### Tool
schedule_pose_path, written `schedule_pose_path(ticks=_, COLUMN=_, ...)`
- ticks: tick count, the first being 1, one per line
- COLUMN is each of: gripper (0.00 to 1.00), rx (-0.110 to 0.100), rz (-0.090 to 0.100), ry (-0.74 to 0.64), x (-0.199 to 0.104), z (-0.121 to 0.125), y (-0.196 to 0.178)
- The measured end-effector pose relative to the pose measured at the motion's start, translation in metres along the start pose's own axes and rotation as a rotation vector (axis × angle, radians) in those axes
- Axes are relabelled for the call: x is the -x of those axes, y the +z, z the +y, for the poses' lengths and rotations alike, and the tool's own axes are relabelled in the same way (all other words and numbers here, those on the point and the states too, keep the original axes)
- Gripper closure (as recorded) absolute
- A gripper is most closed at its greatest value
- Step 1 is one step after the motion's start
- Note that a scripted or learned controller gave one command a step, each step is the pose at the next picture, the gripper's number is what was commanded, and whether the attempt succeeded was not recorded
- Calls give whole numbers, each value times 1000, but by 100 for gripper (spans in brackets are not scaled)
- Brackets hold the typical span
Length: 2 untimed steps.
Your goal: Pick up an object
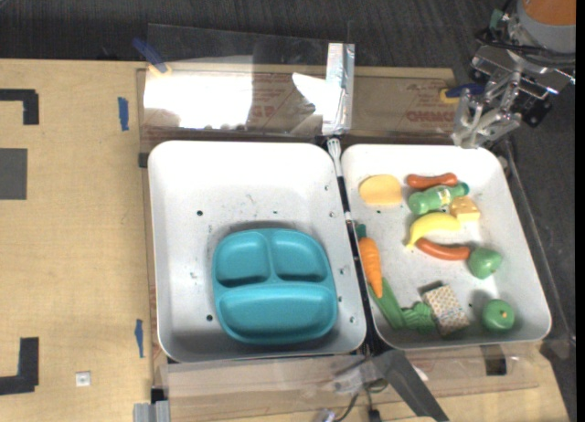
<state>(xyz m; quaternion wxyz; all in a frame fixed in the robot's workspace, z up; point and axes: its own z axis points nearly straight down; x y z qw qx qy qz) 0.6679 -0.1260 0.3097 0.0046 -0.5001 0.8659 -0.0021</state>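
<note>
Two bins (pixel 174 164) sit on the counter; the claw (pixel 479 128), its grip state unreadable, hovers beyond the toy food and should descend squarely over one isolated piece, perhaps the green apple (pixel 498 315).

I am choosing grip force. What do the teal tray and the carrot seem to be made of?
Teal tray: probably moulded plastic, smooth and slightly glossy, with rounded compartments and soft highlights. Carrot: probably toy plastic, uniform orange with a green top; whether it is hard or soft cannot be told.

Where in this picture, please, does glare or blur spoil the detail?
Camera view: glare whitens the clear panel behind the left bin; the gripper above the right bin's far corner looks slightly soft; the toy food is evenly lit.
</note>
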Motion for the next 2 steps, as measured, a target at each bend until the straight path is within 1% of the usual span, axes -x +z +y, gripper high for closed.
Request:
schedule_pose_path(ticks=1, gripper=100, rx=-9, rz=-7, ry=4, x=1, z=-2, y=-13)
schedule_pose_path(ticks=2, gripper=100, rx=5, rz=2, ry=-95, x=-13, z=-7, y=5)
